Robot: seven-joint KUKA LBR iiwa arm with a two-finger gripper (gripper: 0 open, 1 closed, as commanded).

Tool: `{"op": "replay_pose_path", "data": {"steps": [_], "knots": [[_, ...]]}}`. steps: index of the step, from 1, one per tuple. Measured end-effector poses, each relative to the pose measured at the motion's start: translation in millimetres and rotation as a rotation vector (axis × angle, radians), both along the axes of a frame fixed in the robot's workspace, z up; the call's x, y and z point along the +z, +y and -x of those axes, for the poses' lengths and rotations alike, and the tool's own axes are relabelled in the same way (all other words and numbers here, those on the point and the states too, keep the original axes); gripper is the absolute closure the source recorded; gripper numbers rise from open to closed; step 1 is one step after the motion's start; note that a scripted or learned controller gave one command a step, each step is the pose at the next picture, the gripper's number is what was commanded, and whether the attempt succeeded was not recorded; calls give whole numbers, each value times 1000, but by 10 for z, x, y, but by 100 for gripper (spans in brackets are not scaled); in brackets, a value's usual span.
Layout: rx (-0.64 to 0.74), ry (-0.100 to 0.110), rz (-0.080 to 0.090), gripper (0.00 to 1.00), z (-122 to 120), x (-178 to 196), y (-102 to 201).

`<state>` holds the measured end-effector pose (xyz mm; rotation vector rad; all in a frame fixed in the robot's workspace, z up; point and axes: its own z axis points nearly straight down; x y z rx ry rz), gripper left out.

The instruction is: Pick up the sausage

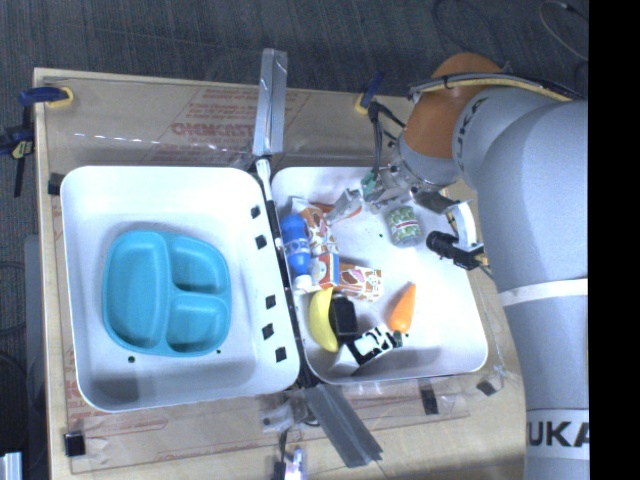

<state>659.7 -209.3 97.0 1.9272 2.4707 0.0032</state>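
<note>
While carrot [401, 308] tapers, banana [321, 319] curves, smooth-skinned.

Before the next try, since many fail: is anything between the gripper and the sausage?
A small can lies on the bin floor between the gripper and the orange sausage. Nothing lies on top of the sausage.

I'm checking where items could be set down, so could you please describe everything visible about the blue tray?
The blue tray is a light blue divided plate that looks like smooth plastic, with rounded corners and three recessed compartments: one long section on the view's left and two smaller ones on the right. It lies flat, right side up, on the floor of the left bin, roughly centred and apart from the walls. Nothing rests in it or touches it.
</note>
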Motion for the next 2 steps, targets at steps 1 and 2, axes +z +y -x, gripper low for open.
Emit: {"op": "replay_pose_path", "data": {"steps": [1, 2], "knots": [[5, 2, 0, 100, -4, 96, 17], [6, 2, 0, 0, -4, 96, 17]]}}
